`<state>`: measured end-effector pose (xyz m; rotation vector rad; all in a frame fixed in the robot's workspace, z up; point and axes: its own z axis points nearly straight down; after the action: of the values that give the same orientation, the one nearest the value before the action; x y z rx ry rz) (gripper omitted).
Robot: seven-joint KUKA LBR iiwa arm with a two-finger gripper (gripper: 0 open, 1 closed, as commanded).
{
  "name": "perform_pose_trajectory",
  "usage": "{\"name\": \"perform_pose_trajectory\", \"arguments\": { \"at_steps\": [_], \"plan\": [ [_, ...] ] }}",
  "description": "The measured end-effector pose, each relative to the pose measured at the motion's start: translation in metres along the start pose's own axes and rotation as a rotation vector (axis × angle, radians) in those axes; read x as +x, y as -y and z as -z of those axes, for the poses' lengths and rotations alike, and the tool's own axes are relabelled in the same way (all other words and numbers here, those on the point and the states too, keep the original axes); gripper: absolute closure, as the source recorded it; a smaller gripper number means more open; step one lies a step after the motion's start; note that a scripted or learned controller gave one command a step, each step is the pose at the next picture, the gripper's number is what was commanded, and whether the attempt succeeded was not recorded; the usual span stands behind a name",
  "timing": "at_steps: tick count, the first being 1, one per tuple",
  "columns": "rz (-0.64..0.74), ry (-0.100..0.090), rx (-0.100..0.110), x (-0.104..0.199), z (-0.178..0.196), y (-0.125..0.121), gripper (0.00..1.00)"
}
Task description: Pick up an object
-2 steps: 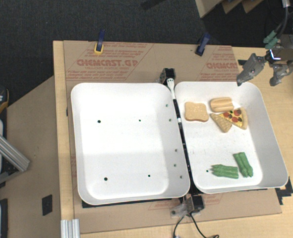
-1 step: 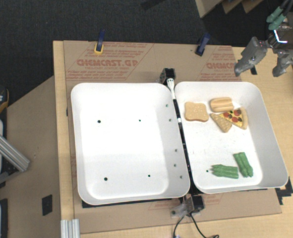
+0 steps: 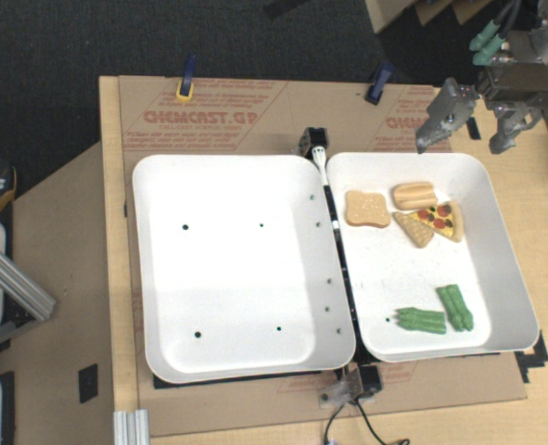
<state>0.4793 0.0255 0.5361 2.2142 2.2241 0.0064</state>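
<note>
Green comes first: two bumpy green veggies (image 3: 438, 314) lie at the near end of the right bin (image 3: 505, 248), one flat and one leaning beside it. Further back sit a slice of toast (image 3: 367, 209), a pizza slice (image 3: 431, 224) with red dots, and a little hot dog (image 3: 414, 195), all close together, the pizza touching the hot dog. The left bin (image 3: 162, 248) is white with small dark dots. Past the far corner of the right bin, the gripper (image 3: 466, 130) hangs over the brown bench (image 3: 255, 109). Its two grey fingers are spread apart, with nothing between them. So I think the job has barely begun: no food is lifted yet. The gripper must move over a food, go down, squeeze and lift.
</note>
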Motion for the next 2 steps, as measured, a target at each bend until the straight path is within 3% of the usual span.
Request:
{"name": "perform_pose_trajectory", "arguments": {
  "at_steps": [1, 2],
  "plan": [
    [-0.001, 0.000, 0.002, 0.025, -0.001, 0.000, 0.00],
    [-0.002, 0.001, -0.003, 0.024, 0.010, -0.001, 1.00]
  ]
}}
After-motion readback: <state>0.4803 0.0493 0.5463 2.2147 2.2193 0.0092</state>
